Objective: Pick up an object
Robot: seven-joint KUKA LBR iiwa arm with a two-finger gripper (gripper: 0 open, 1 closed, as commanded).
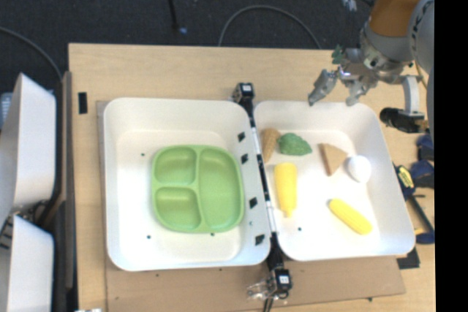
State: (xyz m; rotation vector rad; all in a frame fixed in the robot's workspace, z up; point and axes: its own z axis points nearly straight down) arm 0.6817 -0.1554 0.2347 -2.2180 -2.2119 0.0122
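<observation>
- The gripper (338,90) hangs at the upper edge of the right bin (369,243), at about 12 o'clock of that bin, its fingers spread apart with nothing between them.
- Candidate objects all lie in the right bin: a yellow corn cob (285,187) near the bin's left wall at 9 o'clock; a second yellow piece (349,216) toward 5 o'clock; a green leafy piece (295,145) at about 11 o'clock, with a tan cone-shaped piece (270,143) just beside it on its 9 o'clock side; a tan wedge (332,157) touching or nearly touching a white ball (358,168) at 3 o'clock.
- The left bin (128,245) carries a green divided plate (197,188), with nothing in its compartments.
- Step in hand, as judged: approach and selection, with no object yet grasped.
- Advice: choose an isolated target. The second yellow piece stands well apart from its neighbours and from the walls, so the fingers can straddle its short axis. The wedge and ball crowd each other; the cone and the corn cob near the divider (256,157) leave little finger room.
- Descend vertically, centred, before closing.
- No brand, label or legible writing can be made out.
</observation>
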